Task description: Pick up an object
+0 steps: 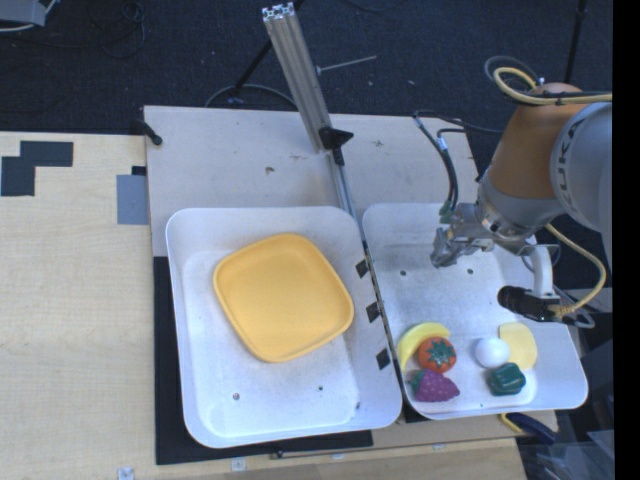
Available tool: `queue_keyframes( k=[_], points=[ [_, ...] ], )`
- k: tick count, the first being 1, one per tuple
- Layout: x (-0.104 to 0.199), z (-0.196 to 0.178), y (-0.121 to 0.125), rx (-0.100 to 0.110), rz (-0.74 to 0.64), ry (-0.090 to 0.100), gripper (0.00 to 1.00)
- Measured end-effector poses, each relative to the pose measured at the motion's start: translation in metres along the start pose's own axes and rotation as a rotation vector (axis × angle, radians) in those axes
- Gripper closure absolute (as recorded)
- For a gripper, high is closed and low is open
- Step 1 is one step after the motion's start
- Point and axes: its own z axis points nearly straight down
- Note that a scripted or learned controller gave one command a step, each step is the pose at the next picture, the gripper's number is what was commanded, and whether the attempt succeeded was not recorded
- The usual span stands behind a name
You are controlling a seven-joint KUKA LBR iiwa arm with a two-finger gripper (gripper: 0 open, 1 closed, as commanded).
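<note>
My gripper (447,251) hangs over the back half of the right bin (440,298), with nothing visible between its fingers. At that bin's near end lies a cluster of toy food: a yellow banana (421,339), a red tomato (437,354), purple grapes (435,386), a white ball (491,351), a pale yellow slice (519,344) and a dark green piece (506,379). The gripper stands well behind all of them, apart from each.
The left bin (200,408) holds a yellow square plate (282,295). An aluminium post (300,68) slants up from behind the divider between the bins. A dark cable hangs beside the wrist.
</note>
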Motion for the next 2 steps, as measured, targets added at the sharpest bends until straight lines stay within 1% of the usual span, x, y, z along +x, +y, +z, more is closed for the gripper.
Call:
queue_keyframes(
  k=[2],
  points=[
    [0.002, -0.083, 0.003, -0.004, -0.001, 0.000, 1.00]
  ],
)
